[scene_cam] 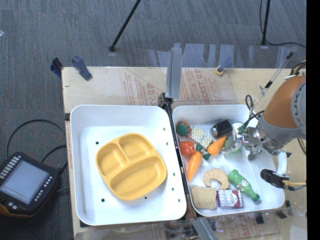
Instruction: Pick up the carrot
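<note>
The carrot (193, 166) lies in the right bin (272, 200), against its left wall, slanting with its green top up-right, just beside a second, smaller carrot (217, 146) that points toward the tool (243, 143). A red tomato (187, 148) touches the long carrot's upper end; a croissant (216, 177) sits to its right, with a slice of bread (203, 197) below and a green bottle (243, 185) further right. The tool hangs low over the bin's upper right part — whether it is open or closed cannot be told, and nothing is seen in its hold. The left bin (85, 129) holds a yellow divided plate (131, 165) — both bins rest on the tabletop (125, 84)
</note>
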Robot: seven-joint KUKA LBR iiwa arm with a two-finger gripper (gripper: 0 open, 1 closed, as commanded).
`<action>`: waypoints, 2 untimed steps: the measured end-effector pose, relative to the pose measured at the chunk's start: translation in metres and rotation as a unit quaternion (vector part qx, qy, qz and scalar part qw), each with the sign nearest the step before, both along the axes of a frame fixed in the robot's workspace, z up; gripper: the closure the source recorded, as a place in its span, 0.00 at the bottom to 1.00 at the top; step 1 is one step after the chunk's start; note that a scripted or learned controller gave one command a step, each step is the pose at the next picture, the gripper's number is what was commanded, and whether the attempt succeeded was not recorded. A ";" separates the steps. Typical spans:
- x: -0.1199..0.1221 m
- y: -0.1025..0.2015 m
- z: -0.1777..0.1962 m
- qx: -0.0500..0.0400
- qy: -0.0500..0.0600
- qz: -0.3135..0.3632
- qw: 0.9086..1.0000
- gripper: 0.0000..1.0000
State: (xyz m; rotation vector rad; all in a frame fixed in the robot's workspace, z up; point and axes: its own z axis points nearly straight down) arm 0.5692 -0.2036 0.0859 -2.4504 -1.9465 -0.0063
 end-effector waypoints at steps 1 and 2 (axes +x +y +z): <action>0.055 0.054 -0.002 -0.003 0.006 0.179 0.984 0.00; 0.040 0.121 0.041 -0.005 -0.004 0.216 0.976 0.00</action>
